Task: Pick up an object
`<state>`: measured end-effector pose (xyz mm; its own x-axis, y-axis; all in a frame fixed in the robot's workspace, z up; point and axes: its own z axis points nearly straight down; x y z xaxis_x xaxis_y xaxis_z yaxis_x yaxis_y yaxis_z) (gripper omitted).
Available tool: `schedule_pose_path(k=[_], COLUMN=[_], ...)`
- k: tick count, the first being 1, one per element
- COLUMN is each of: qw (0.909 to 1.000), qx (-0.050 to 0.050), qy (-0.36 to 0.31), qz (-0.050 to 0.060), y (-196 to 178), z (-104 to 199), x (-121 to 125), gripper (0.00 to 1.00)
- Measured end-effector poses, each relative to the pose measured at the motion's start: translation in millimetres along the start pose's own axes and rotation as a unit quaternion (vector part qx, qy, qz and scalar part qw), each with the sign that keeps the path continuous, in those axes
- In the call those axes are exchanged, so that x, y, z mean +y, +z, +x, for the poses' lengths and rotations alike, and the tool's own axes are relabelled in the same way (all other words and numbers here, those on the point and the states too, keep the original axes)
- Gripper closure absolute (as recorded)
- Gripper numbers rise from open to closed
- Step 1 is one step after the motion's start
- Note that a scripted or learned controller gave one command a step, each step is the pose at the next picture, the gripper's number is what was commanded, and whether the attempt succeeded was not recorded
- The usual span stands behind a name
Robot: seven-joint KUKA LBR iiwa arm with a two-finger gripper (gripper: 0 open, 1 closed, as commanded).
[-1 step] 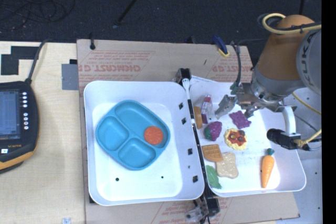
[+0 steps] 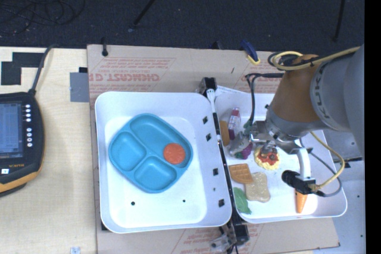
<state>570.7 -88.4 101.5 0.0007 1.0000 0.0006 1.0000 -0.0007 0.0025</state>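
1. Tool (image 2: 257, 141) low in the right bin (image 2: 333, 206), among crowded toy food — open or closed, cannot tell.
2. Nearest candidate: small pizza-like piece (image 2: 267, 157), just beside the tool.
3. Risk: tight clutter — could nudge neighbours, or close on nothing.

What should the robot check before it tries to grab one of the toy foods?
1. Gripper is over the right bin: ok.
2. Something is under it to grab: ok, small toys crowd there, including a pizza-like toy.
3. Gripper already holds something: cannot tell, the arm hides it.
4. One toy stands apart enough for a clean grab: not ok, they look bunched together.
5. Left bin's blue tray with its orange disc is out of the way: ok.
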Motion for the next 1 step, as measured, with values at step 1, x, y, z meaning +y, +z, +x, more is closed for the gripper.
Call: schedule_pose_path(k=[1], qw=[1.0000], qx=[-0.002], qy=[0.000], qz=[0.000], y=[10.3], z=[-2.8], x=[42.2], gripper=[0.00])
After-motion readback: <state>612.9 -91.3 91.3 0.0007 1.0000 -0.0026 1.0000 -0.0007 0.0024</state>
